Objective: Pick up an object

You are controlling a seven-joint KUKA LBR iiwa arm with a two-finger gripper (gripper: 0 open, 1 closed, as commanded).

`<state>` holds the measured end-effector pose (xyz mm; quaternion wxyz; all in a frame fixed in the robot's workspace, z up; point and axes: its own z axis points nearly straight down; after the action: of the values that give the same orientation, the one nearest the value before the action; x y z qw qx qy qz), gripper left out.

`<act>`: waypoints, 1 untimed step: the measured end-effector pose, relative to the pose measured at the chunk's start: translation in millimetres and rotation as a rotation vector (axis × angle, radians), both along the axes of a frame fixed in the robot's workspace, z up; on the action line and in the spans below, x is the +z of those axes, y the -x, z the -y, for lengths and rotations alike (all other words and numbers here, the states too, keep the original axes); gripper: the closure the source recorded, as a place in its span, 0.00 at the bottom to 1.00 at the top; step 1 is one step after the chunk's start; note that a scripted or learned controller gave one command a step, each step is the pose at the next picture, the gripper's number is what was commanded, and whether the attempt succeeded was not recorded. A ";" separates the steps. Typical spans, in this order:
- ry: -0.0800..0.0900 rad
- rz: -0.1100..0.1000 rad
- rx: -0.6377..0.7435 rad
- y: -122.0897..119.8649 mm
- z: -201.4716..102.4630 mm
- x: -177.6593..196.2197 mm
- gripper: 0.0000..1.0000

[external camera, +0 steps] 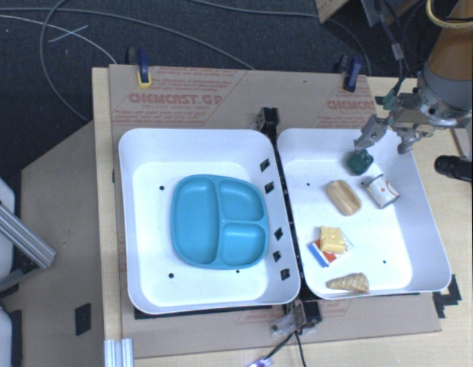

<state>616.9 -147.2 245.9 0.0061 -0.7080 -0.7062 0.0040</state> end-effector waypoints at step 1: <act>0.002 0.013 0.003 -2.4 -0.3 7.8 0.00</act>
<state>619.3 -146.9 253.8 0.0005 -0.7070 -0.7072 0.0001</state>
